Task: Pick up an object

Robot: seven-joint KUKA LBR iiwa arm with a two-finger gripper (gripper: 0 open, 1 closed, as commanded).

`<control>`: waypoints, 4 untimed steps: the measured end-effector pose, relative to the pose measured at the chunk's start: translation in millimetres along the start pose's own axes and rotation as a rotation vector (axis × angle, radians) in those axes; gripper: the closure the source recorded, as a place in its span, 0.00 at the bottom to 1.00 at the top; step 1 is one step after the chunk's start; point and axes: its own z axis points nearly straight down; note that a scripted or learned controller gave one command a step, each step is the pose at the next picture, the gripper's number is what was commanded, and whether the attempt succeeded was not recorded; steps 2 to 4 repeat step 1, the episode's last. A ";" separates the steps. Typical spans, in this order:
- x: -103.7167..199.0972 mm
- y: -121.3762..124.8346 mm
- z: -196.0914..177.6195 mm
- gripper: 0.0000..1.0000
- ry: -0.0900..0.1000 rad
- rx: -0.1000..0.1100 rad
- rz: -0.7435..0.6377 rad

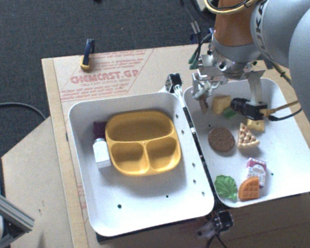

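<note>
- We count two white bins on the bench [64, 160], side by side.
- The left bin [88, 174] holds one yellow tray [143, 141] with three compartments, one small white bottle [101, 152] touching its left edge, and one dark purple thing [99, 127] just beyond the bottle.
- The right bin [293, 154] holds one brown cookie [221, 139], one pie slice [247, 136], one waffle [249, 189], one green leaf [226, 186], one wrapped sweet [257, 168] and two yellow cheese pieces [222, 104].
- The hand [202, 95] hangs over the right bin's far left corner, beside the cheese; we see nothing gripped.
</note>
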 end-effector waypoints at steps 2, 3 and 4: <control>3.9 -2.1 2.0 1.00 0.001 0.004 0.001; 3.9 -2.1 2.0 1.00 0.001 0.004 0.001; 3.9 -2.1 2.0 1.00 0.001 0.004 0.001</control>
